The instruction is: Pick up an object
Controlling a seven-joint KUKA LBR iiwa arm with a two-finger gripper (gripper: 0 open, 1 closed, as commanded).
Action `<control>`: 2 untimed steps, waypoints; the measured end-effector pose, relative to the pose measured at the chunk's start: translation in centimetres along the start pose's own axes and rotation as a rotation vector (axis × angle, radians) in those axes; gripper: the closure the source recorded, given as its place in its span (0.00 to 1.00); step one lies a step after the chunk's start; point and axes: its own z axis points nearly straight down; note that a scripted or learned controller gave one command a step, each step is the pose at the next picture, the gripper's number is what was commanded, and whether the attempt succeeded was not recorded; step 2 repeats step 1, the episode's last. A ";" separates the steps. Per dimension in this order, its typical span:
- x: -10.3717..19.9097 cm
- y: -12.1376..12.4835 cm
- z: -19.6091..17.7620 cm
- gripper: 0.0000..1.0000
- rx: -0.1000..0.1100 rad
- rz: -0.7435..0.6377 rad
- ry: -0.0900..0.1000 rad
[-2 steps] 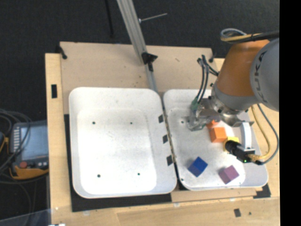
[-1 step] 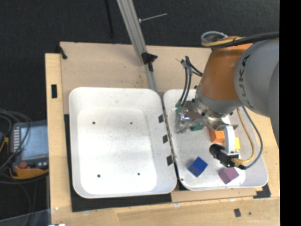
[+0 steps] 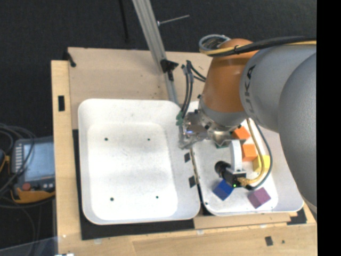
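The claw [image 3: 209,135] hung low over the right bin [image 3: 285,193]; spread or pinched, I couldn't tell. Approach step, I reckoned: blue block [image 3: 222,190], orange block [image 3: 249,152], purple block [image 3: 259,197] lay close by. Next it needed a centred descent.

Reaching in from the right with the bulky grey arm [image 3: 282,73], crossing the upper right of the view. Bending downward at the orange band [image 3: 229,84] above the wrist [image 3: 216,119]. Hanging the metal gripper [image 3: 197,131] low beneath that band, leaning slightly leftward, near the view's middle.
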 end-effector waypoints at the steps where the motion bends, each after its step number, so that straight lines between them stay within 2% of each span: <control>1: 4.5 0.4 0.0 1.00 0.000 0.000 0.000; 2: 4.5 0.4 0.0 1.00 0.000 0.000 0.000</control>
